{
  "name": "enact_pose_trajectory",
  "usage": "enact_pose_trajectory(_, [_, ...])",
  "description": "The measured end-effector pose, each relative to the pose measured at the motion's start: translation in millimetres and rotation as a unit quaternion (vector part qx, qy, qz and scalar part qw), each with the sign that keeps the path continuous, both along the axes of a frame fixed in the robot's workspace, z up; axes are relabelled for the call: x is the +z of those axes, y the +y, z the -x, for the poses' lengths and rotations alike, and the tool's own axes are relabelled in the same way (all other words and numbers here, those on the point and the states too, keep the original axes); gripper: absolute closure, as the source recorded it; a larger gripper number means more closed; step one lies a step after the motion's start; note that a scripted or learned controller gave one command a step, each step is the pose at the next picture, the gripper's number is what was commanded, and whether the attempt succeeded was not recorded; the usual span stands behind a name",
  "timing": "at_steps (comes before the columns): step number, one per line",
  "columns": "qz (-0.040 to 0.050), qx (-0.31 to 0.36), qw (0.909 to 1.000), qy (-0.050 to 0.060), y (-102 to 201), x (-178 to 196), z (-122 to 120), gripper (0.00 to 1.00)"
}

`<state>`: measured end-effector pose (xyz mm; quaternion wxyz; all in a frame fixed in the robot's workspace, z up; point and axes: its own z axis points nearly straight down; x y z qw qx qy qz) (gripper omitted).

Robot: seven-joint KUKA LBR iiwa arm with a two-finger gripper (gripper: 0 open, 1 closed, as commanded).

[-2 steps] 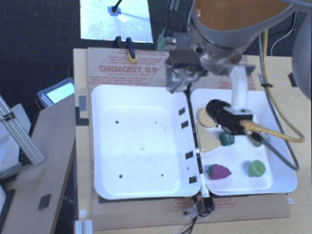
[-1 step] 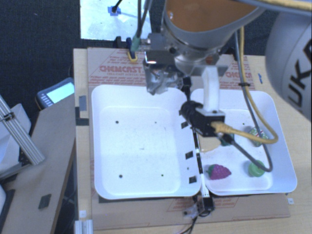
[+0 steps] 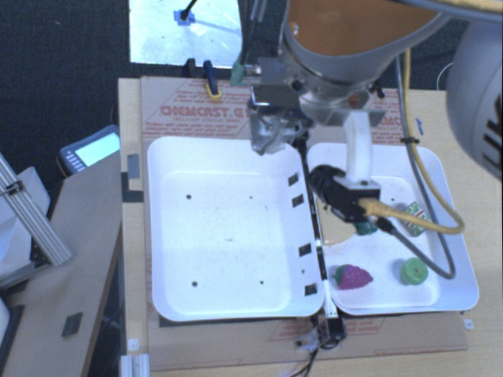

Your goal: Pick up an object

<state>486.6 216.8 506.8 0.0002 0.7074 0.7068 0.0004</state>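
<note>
My gripper (image 3: 271,138) hangs over the far right corner of the left bin (image 3: 181,289), close to the divide between the two bins. Nothing shows in its grasp. In the right bin (image 3: 456,289) a magenta berry-shaped toy (image 3: 354,276) lies near the front edge. A green round piece (image 3: 413,271) sits to its right. A small teal object (image 3: 365,228) peeks out further back, partly hidden by the robot's hardware. Beside it lies a green and white patterned item (image 3: 414,210).
The arm's large orange and grey body (image 3: 354,22) fills the upper right and hides the right bin's far edge. A brown cardboard sheet (image 3: 196,110) lies under both bins. A blue and yellow clamp (image 3: 211,81) sits on its far edge.
</note>
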Motion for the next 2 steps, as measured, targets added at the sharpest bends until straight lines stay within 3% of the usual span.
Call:
enact_pose_trajectory(1, [-0.001, 0.003, 1.0, -0.001, 18.2, 10.7, 0.2, 1.0])
enact_pose_trajectory(2, [-0.0005, 0.003, 1.0, 0.0, 17.4, 10.1, 0.2, 0.0])
